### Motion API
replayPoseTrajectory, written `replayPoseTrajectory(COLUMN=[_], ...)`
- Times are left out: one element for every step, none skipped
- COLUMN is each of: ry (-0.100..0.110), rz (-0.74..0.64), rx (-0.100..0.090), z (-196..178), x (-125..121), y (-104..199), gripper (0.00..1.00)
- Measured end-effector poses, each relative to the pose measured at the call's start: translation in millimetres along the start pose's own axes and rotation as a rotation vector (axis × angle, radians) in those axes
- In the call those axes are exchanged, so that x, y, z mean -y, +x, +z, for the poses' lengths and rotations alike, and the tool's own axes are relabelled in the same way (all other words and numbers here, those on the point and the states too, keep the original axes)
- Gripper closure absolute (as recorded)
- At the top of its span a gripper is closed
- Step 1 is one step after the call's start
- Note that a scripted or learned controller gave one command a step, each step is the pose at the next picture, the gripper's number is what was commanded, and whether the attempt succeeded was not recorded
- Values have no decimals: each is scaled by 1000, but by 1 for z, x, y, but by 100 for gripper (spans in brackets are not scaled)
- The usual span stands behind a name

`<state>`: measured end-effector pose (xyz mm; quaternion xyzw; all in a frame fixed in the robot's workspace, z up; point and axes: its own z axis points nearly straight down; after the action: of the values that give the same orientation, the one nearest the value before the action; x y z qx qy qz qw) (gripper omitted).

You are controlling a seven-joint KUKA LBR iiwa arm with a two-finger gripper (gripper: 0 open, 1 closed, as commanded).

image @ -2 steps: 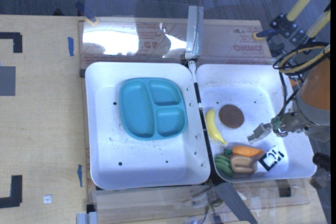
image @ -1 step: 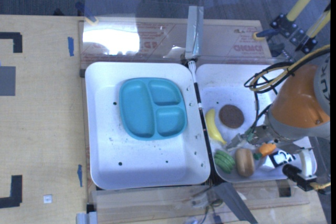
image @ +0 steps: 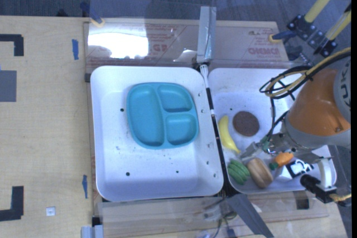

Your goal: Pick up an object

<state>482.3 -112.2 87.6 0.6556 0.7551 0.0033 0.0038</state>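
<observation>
The right bin [image: 245, 89] holds several small objects. A yellow banana [image: 226, 134] lies by its left wall, and a brown round disc [image: 245, 122] sits beside it. A green ridged piece [image: 239, 170] and a tan and brown rounded piece [image: 259, 171] rest near the front wall. A small orange piece [image: 283, 158] lies to their right. My gripper [image: 262, 149] hangs low over the bin, just above the tan piece and right of the banana. Nothing is visibly held in it. The arm's orange band [image: 319, 108] covers the bin's right side.
The left bin [image: 111, 164] holds a blue divided plate [image: 162, 114] at its centre. A clear upright divider [image: 205, 36] stands behind the two bins. Black cables [image: 281, 83] loop over the right bin's back corner.
</observation>
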Motion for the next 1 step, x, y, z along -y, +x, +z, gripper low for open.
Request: replayPoseTrajectory(ry=[-2], rz=[1], rx=[2], z=[-10], x=[0], y=[0], gripper=[100])
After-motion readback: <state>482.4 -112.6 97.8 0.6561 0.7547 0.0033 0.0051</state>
